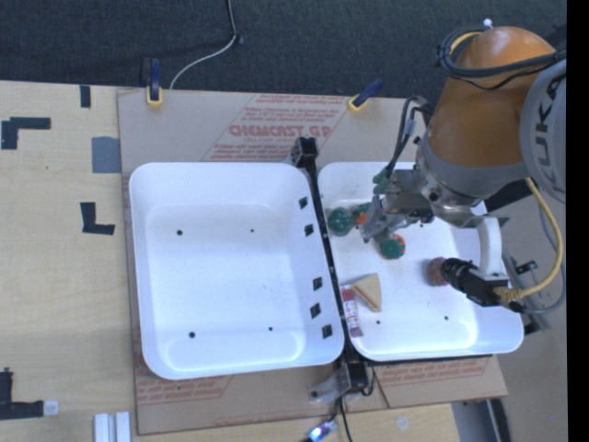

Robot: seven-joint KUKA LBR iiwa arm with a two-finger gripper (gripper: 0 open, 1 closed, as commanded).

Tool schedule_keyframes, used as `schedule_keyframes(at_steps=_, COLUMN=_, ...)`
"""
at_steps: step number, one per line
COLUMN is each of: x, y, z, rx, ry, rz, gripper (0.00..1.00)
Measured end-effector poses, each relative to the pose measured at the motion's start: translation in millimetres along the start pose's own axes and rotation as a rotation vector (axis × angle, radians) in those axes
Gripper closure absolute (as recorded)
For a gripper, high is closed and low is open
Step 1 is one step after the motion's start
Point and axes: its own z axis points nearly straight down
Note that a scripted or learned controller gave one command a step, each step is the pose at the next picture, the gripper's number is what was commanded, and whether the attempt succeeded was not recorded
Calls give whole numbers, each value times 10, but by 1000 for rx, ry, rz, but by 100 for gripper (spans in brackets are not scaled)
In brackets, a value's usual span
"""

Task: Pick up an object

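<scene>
Hovering in right bin, gripper just beside green ball; clenched or released, not telling from here. Probably handling light, smooth, rolling easily; pinching across its middle.

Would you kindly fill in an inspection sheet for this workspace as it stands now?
Surface: left bin and right bin, white, on cardboard.
Job's things: in the right bin, far green ball, near green ball, tan wedge, red-white stick.
Clutter: nothing seen.
Gripper: gripper low between the two balls.
Cables: white cable on the dark surface behind.
Surroundings: wooden bench with black tape marks; clamps on the cardboard.
</scene>
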Motion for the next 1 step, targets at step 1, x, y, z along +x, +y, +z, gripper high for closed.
schedule_keyframes(at_steps=1, x=355, y=135, z=-1210, rx=-17, ry=2, rz=-4, gripper=100)
